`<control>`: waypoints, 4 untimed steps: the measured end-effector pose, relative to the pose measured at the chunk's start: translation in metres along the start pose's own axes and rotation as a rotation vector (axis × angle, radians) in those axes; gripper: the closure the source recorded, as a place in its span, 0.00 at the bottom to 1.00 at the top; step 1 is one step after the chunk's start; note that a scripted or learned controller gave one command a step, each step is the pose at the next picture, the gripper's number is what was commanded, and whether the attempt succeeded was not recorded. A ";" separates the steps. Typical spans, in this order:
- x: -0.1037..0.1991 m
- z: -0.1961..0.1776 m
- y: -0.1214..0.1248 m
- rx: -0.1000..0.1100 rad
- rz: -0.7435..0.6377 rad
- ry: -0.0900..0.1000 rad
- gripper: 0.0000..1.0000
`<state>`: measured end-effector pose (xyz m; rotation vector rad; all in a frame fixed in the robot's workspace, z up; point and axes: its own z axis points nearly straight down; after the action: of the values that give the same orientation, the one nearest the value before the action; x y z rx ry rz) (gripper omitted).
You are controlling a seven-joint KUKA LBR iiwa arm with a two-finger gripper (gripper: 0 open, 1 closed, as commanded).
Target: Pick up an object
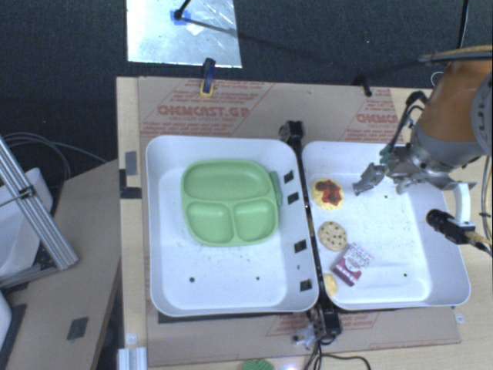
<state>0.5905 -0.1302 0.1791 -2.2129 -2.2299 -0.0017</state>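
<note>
The table (254, 99) has two white bins; the left bin (166, 230) holds a green divided tray (229, 201). The right bin (416, 245) has the small stuff along its left side: cookie (333, 235), red-yellow food piece (328, 193), pink packet (353, 263). The claw (368, 180) hangs above the upper part of that bin, can't tell if it's open, nothing visibly in it.

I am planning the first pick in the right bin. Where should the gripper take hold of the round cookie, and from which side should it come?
Judging by its pose, come straight down from above. The cookie lies flat on the right bin floor, so grip its rim across the width. The pink packet sits close at its lower right, so place the fingers on the sides away from it.
</note>
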 end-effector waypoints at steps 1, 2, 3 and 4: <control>0.034 0.078 0.019 0.004 0.000 0.001 0.00; 0.028 0.082 0.069 -0.002 0.000 0.000 0.00; 0.036 0.094 0.077 -0.003 0.002 0.000 0.00; 0.030 0.094 0.055 0.000 0.007 -0.002 0.00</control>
<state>0.6449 -0.0993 0.0847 -2.2212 -2.2230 0.0004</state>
